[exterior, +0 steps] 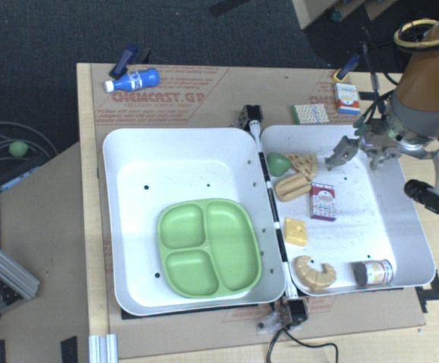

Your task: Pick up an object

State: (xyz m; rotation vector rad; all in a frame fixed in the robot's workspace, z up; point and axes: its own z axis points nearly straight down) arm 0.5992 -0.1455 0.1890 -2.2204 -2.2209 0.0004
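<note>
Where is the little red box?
In the camera view, the red box lies in the right bin, just right of the tan bread roll and above the yellow cheese wedge.

Bright, even overhead light fills the scene, and the white bins point(128, 203) look nearly washed out. Shadows are soft and faint. Focus is slightly soft and grainy throughout.

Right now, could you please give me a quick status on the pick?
Pincer above right bin, far end, nothing between it. Red carton, hot dog bun, cheese wedge lying loose in bin. Green tray in left bin.
</note>
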